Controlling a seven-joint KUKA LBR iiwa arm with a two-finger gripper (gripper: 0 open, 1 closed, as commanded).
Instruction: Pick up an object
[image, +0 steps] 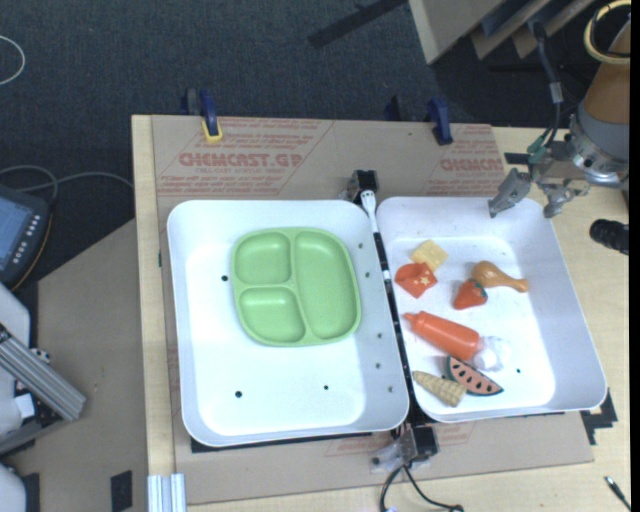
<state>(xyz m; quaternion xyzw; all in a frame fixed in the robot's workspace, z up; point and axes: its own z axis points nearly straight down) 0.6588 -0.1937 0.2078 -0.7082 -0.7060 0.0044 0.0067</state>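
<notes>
My gripper (528, 197) hangs over the far right corner of the right bin (570, 300), open, with nothing between its fingers. Below and left of it lie toy foods: a yellow cheese cube (430, 253), a red pepper piece (416, 279), a strawberry (470, 294), a brown chicken drumstick (498, 277), an orange-red carrot-like piece (445, 332), a watermelon slice (471, 377) and a corn cob (439, 387). None of them touches the gripper.
The left bin (200, 380) holds a green three-compartment plate (296, 286). A black divider strip (383, 280) runs between the bins. Blue clamps (437, 119) sit on the board's far edge.
</notes>
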